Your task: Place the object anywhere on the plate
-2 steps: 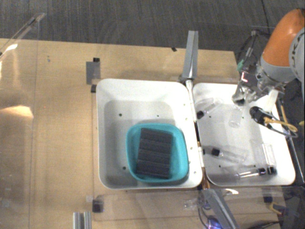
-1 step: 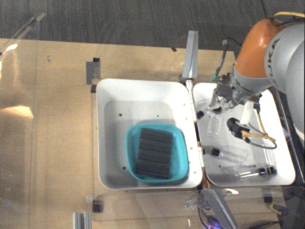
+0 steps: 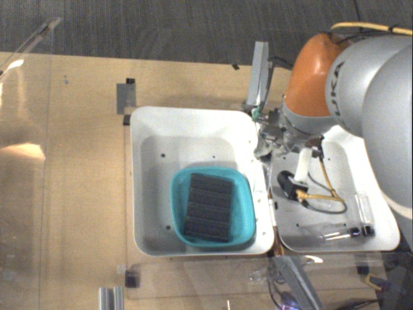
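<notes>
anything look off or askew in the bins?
Nothing spilled or damaged. The dark ridged block lies inside the teal plate in the left bin, tilted slightly against the plate's edges. The arm hangs over the right bin.

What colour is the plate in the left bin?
Teal, a square plate; the camera view shows it well.

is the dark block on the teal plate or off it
On it: the dark ridged block lies flat inside the teal plate, whose rim shows on every side, in the left bin.
</notes>
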`<state>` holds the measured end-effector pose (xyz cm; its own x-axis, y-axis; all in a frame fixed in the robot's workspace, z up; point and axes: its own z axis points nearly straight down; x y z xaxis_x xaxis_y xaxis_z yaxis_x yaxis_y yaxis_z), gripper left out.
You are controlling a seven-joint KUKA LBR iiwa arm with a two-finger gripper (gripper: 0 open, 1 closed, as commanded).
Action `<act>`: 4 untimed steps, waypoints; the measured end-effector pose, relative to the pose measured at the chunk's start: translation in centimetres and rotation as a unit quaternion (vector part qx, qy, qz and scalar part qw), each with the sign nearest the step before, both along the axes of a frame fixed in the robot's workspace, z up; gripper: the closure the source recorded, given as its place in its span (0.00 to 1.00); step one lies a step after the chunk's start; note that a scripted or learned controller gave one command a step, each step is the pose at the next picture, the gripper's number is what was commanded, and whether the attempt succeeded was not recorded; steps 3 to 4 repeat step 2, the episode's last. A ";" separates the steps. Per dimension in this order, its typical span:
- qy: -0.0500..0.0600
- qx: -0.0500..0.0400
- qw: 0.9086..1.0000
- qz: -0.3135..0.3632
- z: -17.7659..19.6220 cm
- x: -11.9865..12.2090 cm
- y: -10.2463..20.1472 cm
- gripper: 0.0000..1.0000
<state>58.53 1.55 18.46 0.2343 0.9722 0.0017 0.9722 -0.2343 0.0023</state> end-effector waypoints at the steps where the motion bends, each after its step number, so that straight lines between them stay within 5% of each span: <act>1: 0.000 0.000 0.995 0.098 0.0 -3.9 6.5 1.00; 2: 0.000 0.000 0.995 0.098 0.0 -3.9 6.5 0.00; 4: 0.000 0.000 0.995 0.098 0.0 -3.9 6.5 0.00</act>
